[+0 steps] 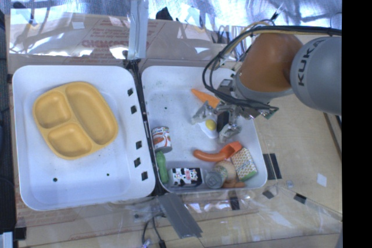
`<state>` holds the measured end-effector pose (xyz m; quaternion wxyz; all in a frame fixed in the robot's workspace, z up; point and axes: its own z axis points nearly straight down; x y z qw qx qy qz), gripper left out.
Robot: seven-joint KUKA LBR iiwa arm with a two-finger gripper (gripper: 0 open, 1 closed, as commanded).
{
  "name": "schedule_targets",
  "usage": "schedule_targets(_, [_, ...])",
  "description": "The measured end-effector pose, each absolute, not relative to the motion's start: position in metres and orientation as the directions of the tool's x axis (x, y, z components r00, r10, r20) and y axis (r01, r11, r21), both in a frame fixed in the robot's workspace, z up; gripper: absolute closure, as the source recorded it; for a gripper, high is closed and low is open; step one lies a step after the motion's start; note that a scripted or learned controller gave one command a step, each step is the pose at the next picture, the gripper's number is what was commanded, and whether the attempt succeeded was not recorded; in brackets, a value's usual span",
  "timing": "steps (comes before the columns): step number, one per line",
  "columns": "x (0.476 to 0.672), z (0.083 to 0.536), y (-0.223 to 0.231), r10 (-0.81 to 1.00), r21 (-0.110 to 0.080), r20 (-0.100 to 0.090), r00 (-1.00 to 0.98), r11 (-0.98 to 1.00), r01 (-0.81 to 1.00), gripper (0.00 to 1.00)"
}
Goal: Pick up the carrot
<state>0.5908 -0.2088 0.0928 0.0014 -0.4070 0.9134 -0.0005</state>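
A divided plate [74,118] is set in the left bin [35,189], toward its left wall. In the right bin [174,81], the carrot [204,96] is placed near the middle, with the gripper [224,125] just in front of it. A can [161,139] is placed against the left wall, and a carton [186,176] and a box [244,163] along the front edge.

The carrot [205,96] is a small orange wedge lying flat on the floor of the right bin [174,84], toward the bin's 1 o'clock part. Its length runs from 10 o'clock to 4 o'clock, with the 4 o'clock end hidden.
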Motion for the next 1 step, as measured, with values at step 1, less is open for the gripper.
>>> schedule_targets(1, [0.6368,0.0943,-0.2095,-0.627,-0.003,-0.004,-0.779,0.779,-0.627,0.0])
